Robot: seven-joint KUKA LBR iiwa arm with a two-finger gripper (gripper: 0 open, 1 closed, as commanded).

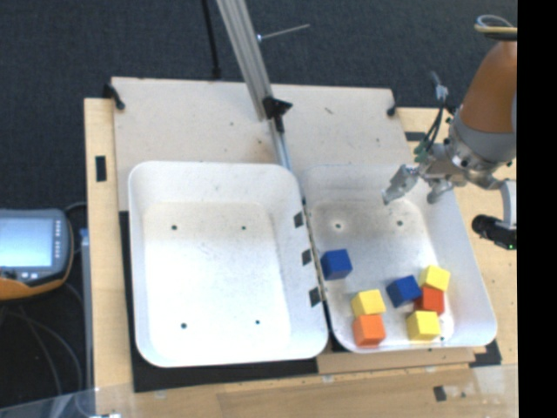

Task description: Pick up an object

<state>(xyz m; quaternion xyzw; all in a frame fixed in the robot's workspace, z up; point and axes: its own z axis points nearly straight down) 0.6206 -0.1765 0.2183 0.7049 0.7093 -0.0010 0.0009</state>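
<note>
**Gripper poised above a bin of coloured blocks**

Nearest the camera, a cluster of small blocks lay in the front corner of the right bin (452, 233): an orange block (369, 328), a yellow block (368, 302), a second yellow block (423, 324), a red-orange block (432, 299), a third yellow block (437, 278) and a blue block (403, 290). Another blue block (336, 263) sat apart, near the divider. The gripper (418, 186) hovered over the bin's far edge, jaws spread wide and holding nothing. The lone blue block looked the cleanest target, since its neighbours were well apart; the arm would need to descend squarely over it.
</note>
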